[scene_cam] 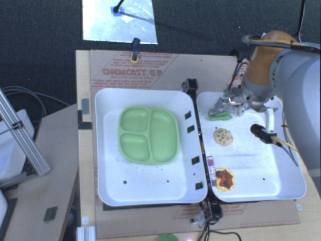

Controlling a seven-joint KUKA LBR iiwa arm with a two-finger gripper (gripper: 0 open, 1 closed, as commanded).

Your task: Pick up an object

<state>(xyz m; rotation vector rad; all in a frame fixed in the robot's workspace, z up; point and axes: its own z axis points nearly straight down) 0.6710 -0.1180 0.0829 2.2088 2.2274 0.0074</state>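
Far end of the small green object (221, 117) in the right bin (251, 169) is hidden under the gripper (224, 108), contact there cannot be told, and the object's kind is unclear at this size. The arm (300, 84) is cut off by the right edge and covers the right bin's far right corner and part of its right rim. The red-and-yellow item (224, 178) near that bin's front is too small to identify, the green thing (168, 237) at the bottom edge is mostly cropped, and the metal frame (26, 137) at left runs out of view.
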